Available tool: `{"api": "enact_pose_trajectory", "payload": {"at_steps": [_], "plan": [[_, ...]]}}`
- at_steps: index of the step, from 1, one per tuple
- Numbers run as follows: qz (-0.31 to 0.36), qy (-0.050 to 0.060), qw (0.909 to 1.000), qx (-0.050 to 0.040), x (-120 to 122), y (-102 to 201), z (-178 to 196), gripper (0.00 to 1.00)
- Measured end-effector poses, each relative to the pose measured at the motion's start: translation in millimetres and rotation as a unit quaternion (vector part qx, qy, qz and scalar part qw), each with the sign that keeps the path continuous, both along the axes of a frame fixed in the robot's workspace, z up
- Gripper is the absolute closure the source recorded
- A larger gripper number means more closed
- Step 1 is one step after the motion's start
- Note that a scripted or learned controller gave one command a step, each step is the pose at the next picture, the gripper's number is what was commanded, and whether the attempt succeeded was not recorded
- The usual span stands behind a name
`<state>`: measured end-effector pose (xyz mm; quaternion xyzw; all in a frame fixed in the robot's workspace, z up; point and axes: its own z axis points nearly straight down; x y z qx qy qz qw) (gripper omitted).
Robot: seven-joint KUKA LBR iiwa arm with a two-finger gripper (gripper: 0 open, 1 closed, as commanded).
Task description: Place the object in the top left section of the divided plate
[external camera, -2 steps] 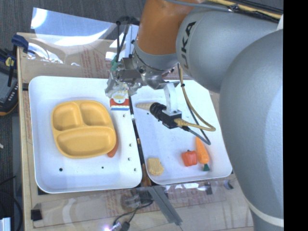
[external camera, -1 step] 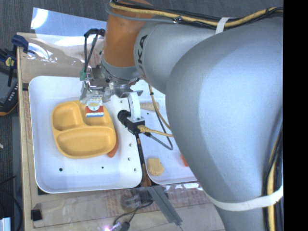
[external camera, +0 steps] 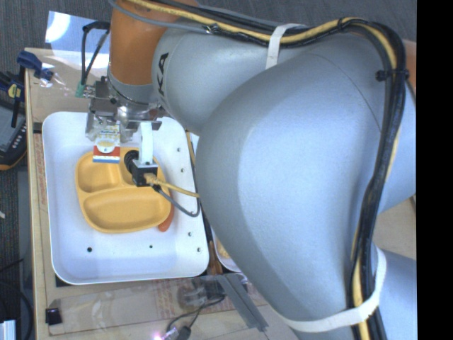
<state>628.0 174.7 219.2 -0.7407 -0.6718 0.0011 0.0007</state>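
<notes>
The claw [external camera: 106,132] hangs over the top left section of the yellow plate [external camera: 120,211] in the left bin [external camera: 64,253], its fingers closed on a small red-and-white object [external camera: 106,152] at their tips, so the carry looks done and only the release remains.

We see a bulky arm [external camera: 297,161] of smooth, rounded grey shells, with an orange band [external camera: 131,37] just above the wrist. A black-and-yellow cable bundle [external camera: 386,154] runs along the shells, strapped down by white ties [external camera: 274,42]. Near the gripper [external camera: 117,129], metal fittings and what may be a white-and-red label show.
</notes>
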Motion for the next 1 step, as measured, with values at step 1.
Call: {"api": "enact_pose_trajectory", "payload": {"at_steps": [1], "plan": [[0.0, 0.0, 1.0, 0.0003, 0.0, 0.1, 0.1, 0.0]]}}
